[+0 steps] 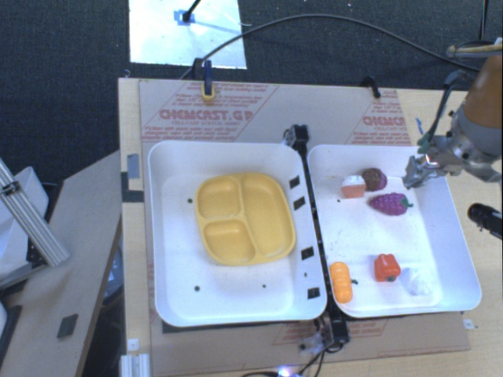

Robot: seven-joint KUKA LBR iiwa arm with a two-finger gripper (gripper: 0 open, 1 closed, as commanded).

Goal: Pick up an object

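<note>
The right bin (448, 234) holds several small items. A purple grape bunch (389, 203) lies near its middle top, with a brown round piece (374, 179) and a white-and-pink piece (354, 186) to its left. A red pepper (386, 267) and an orange piece (340, 280) sit near the front, beside a clear crumpled bit (416, 283). My gripper (416, 172) hangs at the bin's upper right, just right of and above the grapes, and nothing shows between its fingers.
The left bin (173, 234) bears a yellow three-compartment plate (245, 217). Black clips run along the divider (306, 218) between the bins. A cable (330, 22) crosses the back of the bench.
</note>
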